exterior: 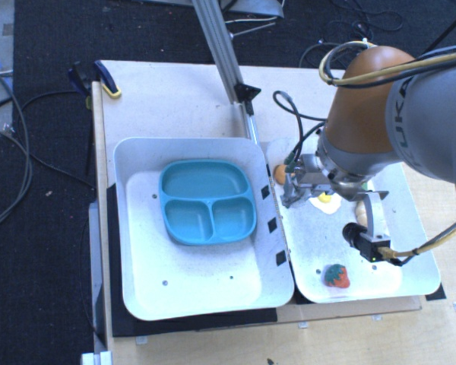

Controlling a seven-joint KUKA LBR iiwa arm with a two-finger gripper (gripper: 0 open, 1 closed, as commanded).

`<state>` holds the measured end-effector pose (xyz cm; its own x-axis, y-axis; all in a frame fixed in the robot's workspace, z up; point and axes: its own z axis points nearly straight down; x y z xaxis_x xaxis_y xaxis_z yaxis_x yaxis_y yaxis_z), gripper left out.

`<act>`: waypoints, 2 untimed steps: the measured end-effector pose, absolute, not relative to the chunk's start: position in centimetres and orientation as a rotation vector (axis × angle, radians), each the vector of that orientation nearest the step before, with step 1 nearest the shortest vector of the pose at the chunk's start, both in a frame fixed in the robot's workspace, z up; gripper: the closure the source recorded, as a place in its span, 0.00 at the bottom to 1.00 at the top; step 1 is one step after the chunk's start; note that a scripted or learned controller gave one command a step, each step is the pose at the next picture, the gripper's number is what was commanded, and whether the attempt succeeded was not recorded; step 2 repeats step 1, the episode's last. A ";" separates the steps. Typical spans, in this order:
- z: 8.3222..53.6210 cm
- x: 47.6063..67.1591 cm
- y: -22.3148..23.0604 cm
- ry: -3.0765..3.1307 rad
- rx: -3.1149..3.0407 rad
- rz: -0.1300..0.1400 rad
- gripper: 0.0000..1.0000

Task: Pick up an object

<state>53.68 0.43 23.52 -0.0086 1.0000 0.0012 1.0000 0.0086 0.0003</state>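
Observation:
My gripper (289, 191) hangs low over the left part of the right bin (410, 280), close to the wall between the two bins. A small orange object (279, 173) lies just to its upper left, by the bin's wall. Right of the gripper a white and yellow fried-egg toy (326, 202) rests on the bin floor, partly under the wrist. A red and green strawberry-like toy (336, 276) sits near the bin's front edge, well apart from the gripper. The grey arm with its orange band (368, 82) hides the back of the right bin.
The left bin (137, 280) holds a blue divided plate (208, 201). A slanted metal pole (220, 44) rises from the back of the bench. A cable and black fitting (367, 243) hang from the wrist over the right bin.

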 end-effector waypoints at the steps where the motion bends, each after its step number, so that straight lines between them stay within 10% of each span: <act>1: 24.4 55.0 5.4 -2.231 -2.212 -0.004 1.00; 2: 24.4 55.0 5.4 -2.231 -2.212 -0.004 1.00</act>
